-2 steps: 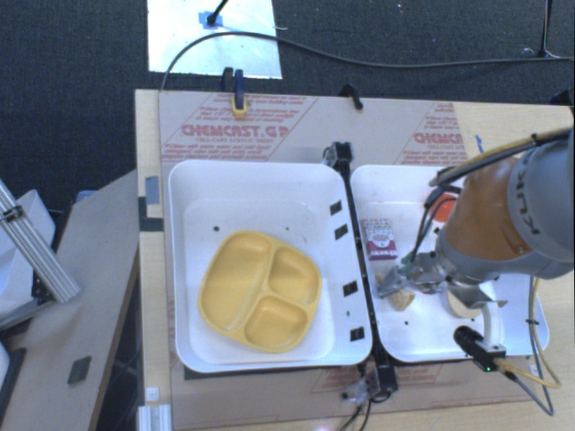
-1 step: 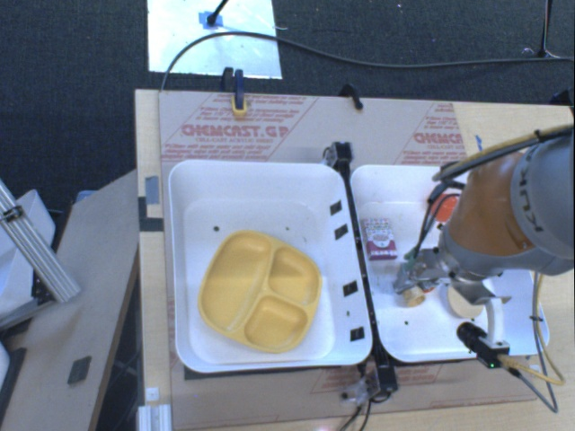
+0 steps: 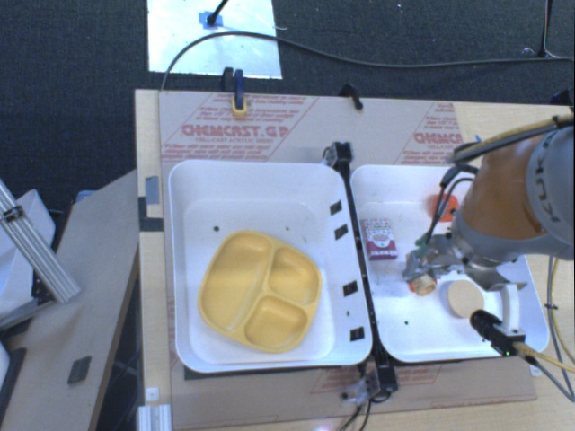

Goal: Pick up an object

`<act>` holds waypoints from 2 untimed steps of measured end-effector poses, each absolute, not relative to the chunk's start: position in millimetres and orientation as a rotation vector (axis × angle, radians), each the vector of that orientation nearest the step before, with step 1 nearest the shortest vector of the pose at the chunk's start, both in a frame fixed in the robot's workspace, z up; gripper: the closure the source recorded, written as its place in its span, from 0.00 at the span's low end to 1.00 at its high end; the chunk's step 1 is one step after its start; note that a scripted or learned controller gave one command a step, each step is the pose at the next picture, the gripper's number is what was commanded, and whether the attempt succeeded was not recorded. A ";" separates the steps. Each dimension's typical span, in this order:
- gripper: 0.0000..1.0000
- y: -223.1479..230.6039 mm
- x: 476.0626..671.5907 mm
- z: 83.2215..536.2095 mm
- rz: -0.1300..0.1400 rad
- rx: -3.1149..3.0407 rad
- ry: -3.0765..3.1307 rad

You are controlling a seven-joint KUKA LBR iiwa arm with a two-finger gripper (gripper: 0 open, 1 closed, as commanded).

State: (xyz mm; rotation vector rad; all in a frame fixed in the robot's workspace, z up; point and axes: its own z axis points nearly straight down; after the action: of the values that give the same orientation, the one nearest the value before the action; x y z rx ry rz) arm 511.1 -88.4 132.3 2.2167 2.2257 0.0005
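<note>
Glossy yellow three-compartment tray

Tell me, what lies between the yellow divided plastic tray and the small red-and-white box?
The bins' shared wall, with black clips, separates the yellow divided tray from the red-and-white box, seen from the overhead camera.

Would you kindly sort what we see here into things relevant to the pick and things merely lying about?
Relevant: tool; small red-and-white box; tan round piece; right bin.
Lying about: yellow divided tray; left bin; yellow clamp.
</note>
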 end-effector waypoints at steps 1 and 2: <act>1.00 -98.0 509.6 178.7 0.001 2.219 2.221; 1.00 -98.5 512.3 229.7 0.002 2.214 2.225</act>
State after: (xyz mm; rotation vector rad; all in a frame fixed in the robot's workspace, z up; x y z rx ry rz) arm 512.3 -98.5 229.7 2.2138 2.2252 0.0022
